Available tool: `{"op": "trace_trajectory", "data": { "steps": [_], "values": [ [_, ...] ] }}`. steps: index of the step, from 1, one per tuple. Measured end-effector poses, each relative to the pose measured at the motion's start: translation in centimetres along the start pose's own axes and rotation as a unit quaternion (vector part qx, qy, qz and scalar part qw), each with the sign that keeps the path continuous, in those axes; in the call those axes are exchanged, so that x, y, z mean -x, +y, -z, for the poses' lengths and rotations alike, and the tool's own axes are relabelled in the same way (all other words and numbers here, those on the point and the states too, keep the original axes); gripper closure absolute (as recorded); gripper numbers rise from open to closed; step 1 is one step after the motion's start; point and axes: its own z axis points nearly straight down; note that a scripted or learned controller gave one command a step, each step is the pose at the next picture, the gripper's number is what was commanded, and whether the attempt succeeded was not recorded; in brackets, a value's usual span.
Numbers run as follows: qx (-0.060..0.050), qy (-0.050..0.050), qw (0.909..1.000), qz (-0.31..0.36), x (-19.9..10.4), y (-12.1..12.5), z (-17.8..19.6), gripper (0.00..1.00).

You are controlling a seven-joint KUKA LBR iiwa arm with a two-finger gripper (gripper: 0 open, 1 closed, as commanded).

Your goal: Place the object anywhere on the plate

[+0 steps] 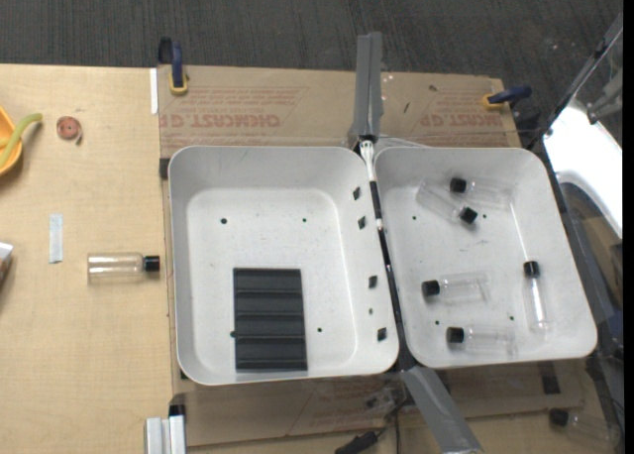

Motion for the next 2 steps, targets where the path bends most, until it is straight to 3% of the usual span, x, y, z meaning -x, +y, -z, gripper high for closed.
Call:
{"op": "trace_trajectory", "data": {
  "steps": [1,2],
  "values": [
    [0.0,0.0,0.9959,-0.09,-7.1,1.7,2.2,0.0],
    [-0.002,-0.001,0.9272,-0.374,-16.0,4.9,0.5,0.0]
  ]
}}
